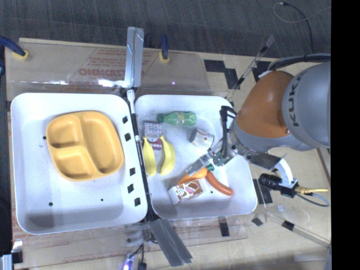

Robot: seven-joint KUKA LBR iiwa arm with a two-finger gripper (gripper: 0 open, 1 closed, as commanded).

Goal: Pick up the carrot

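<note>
1. Low over the right bin (239, 204), near its right side, the gripper (207, 163) was seen, reaching in from the grey arm (281, 120) with its orange band.
2. Whether the gripper was clenched or released could not be told from the view.
3. Nothing was seen held by it.
4. The carrot (218, 184) was found lying in the lower right part of the right bin, just below the gripper and slanting down to the right.
5. A small brown and white carton (187, 190) was seen just left of the carrot, touching or nearly touching it.
6. Two bananas (158, 155) were laid side by side near the bin's left wall, with a small packet (152, 130) above them.
7. A green bottle (177, 118) was seen lying on its side near the top of that bin.
8. A yellow divided plate (84, 145) was set in the left bin (28, 207).
</note>
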